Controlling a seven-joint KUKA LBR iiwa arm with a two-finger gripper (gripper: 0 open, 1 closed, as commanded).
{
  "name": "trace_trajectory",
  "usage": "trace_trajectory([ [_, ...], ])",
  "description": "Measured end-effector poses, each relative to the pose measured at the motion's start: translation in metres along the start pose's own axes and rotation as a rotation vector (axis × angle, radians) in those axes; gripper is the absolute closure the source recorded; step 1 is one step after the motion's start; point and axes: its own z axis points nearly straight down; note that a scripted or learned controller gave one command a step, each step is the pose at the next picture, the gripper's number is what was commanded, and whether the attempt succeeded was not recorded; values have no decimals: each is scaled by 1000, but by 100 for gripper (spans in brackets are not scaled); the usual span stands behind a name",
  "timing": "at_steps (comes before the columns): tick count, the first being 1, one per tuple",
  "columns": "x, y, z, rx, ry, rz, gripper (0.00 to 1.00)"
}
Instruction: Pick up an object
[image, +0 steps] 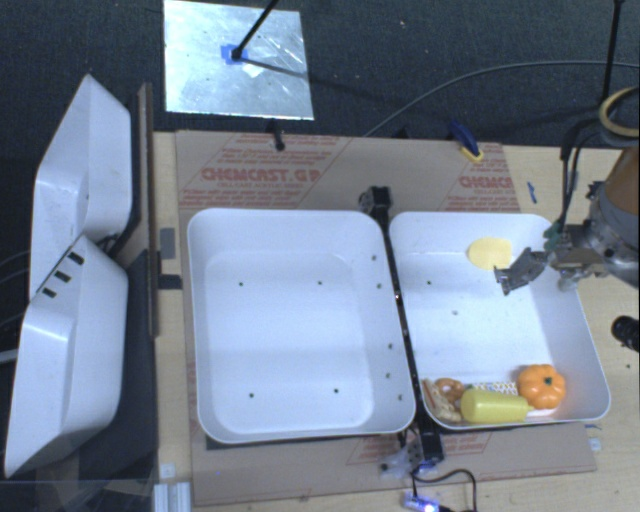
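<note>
In the right bin (470, 330) a pale yellow disc (489, 252) lies near the far side. Along the bin's near edge sit an orange pumpkin-shaped toy (541, 385), a yellow-green bottle-like object (492, 406) and a small orange-and-white item (444, 393). My gripper (522, 270) hangs above the bin's far right part, just right of and slightly nearer than the yellow disc. Its dark fingers (513, 276) point left, with nothing visible between them.
The left bin (290, 320) stands beside the right one, with a black divider (400, 320) between them. Two white bin lids (70, 280) lean at the far left. A shiny metal sheet (238, 58) lies beyond the bench. Cables run at the right.
</note>
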Motion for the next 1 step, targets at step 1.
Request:
trace_trajectory([
  [1, -64, -3, 50, 3, 0, 5, 0],
])
